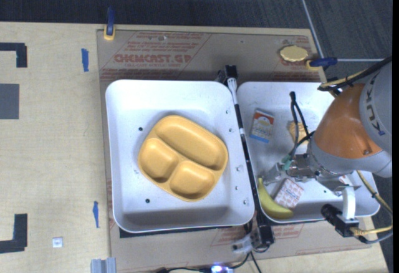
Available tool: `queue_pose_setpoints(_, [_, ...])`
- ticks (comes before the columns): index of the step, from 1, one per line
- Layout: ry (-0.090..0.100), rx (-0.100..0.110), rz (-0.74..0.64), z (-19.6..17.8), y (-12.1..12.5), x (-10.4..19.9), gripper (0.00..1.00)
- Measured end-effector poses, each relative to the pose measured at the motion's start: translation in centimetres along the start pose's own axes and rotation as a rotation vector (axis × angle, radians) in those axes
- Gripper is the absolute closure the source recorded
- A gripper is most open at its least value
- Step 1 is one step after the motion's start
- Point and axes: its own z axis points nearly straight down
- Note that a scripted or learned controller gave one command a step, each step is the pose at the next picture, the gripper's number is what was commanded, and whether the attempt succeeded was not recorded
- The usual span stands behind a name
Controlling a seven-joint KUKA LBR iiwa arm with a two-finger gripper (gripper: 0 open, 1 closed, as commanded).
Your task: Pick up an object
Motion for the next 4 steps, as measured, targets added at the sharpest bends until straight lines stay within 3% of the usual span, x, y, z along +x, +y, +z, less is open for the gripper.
queue_pose_setpoints(2, [0.002,0.000,-0.003,0.0,0.0,-0.4,0.00])
queue_pose_setpoints(3, [-0.002,-0.007,-0.002,-1.1,0.2,-0.5,1.00])
queue_pose_setpoints(4, [-0.002,-0.006,-0.002,-1.1,0.2,-0.5,0.00])
